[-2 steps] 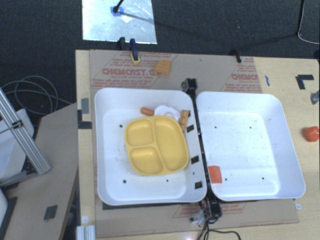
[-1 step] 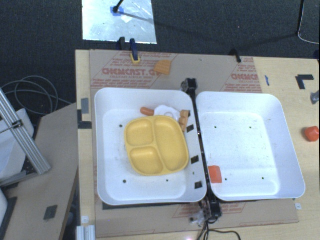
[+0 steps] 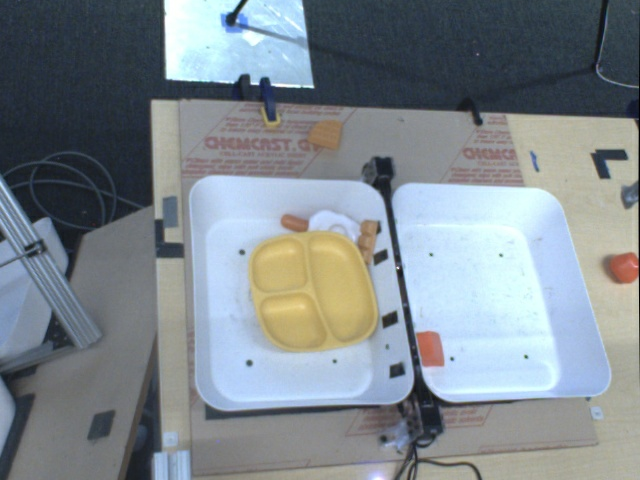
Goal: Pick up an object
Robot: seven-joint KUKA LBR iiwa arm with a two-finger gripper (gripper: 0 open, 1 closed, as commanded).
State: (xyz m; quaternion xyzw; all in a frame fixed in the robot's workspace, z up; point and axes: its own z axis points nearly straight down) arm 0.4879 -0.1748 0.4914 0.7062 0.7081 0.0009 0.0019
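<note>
Bench (image 3: 560, 138) of pale wood fills most of the view, with dark carpet (image 3: 80, 58) beyond its far edge and a shiny square sheet (image 3: 238, 26) lying on that carpet; a sheet of printed brown cardboard (image 3: 290, 133) lies under two white bins set side by side. In the left bin (image 3: 215, 268) rests a yellow divided tray (image 3: 310, 291), three compartments, tilted a little; just beyond its far edge lie a small orange sausage-shaped piece (image 3: 294, 223), a white object (image 3: 335, 224) and a tan block (image 3: 368, 238) near the bin's right wall. In the right bin (image 3: 560, 268) an orange-red block (image 3: 429, 348) sits at the near left corner. On the bench lie a tan sponge-like piece (image 3: 325, 134) on the far cardboard and a red object (image 3: 622, 267) at the right edge; grey cables (image 3: 60, 183) coil at the left; the state of the gripper cannot be told.
</note>
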